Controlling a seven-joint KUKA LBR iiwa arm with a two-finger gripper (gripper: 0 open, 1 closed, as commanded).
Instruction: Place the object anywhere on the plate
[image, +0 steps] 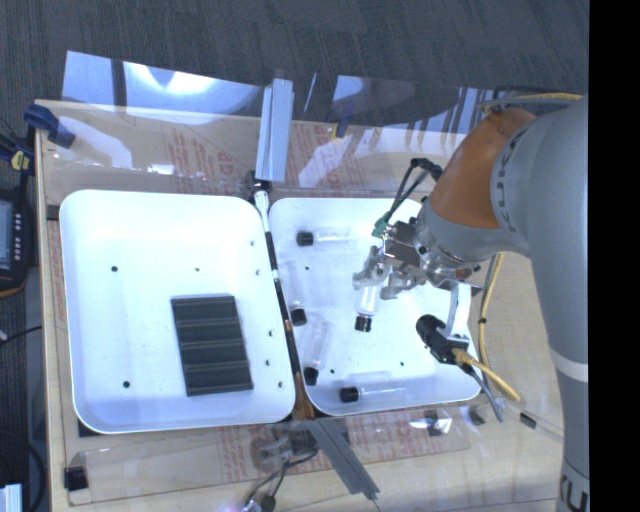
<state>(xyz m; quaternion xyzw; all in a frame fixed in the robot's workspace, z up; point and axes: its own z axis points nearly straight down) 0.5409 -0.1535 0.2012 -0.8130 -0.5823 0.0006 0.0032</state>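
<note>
So there are two white bins side by side on the bench, and the left bin (150, 230) has a dark ribbed plate (211, 344) lying flat in its lower middle part, closer to the near edge than the far one. The right bin (330, 395) has a handful of clear tubes with black caps scattered in it: one (320, 238) near the far left corner, one (371, 392) along the near edge, and a couple (312, 350) by the left wall. The arm (500, 190) comes in over the right bin from the right side, and its gripper (375, 285) hangs over the middle of that bin. A clear tube with a black cap (366, 308) sits upright right under the fingertips, pinched at its top by the look of it, well apart from the plate over in the other bin.
</note>
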